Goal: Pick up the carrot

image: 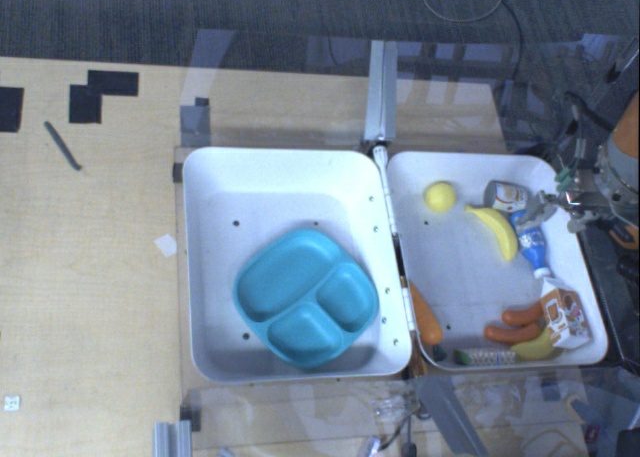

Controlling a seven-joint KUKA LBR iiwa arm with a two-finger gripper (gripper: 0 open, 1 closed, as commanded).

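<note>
A: Where is the orange carrot point(427, 316)?

B: It lies in the right white bin point(570, 265), hard against the bin's left wall near the front corner, just right of the metal divider point(380, 95) line between the two bins

A: And the jaws point(560, 203)?

B: They sit at the right bin's far right rim, well apart from the carrot. Whether they are open or closed I cannot tell, and nothing is seen between them

A: What else is in that bin?

B: A round yellow lemon point(439, 196) near the back, a curved yellow banana point(497, 229) right of it, a small silver can point(505, 193) and a blue-and-white tube point(532, 246) by the jaws. At the front right lie red sausages point(515, 323) and a brown-and-white carton point(565, 316)

A: The left white bin point(215, 245)?

B: It holds a blue three-compartment plastic tray point(306, 297), left of the carrot. Both bins rest on the pale wooden desk point(90, 285)
</note>
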